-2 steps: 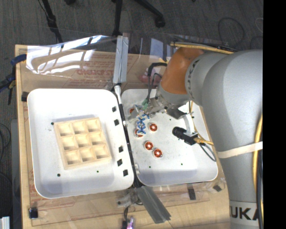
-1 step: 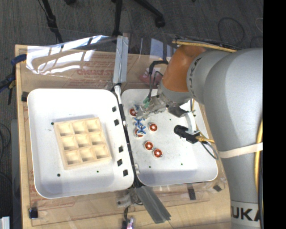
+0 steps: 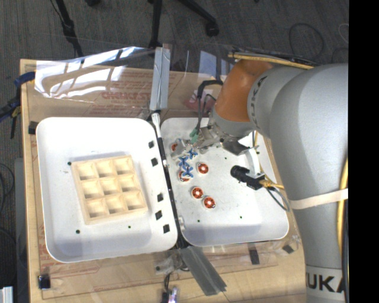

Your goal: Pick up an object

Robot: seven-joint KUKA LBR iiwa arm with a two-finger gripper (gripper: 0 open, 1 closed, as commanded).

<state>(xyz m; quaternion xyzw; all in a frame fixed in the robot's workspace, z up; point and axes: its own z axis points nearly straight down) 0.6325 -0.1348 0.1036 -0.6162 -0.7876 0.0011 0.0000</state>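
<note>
In the right bin, near its left wall, lies a blue and white jumble of small pieces, with orange-and-white rings scattered beside and below it. My gripper hangs just above that jumble; how it stands I cannot tell. The left bin holds a wooden grid tray.

A wooden bench stands on dark grey carpet. Black chair legs with casters show at the top. A clear plastic sheet along the bench's far side catches bright glare.
</note>
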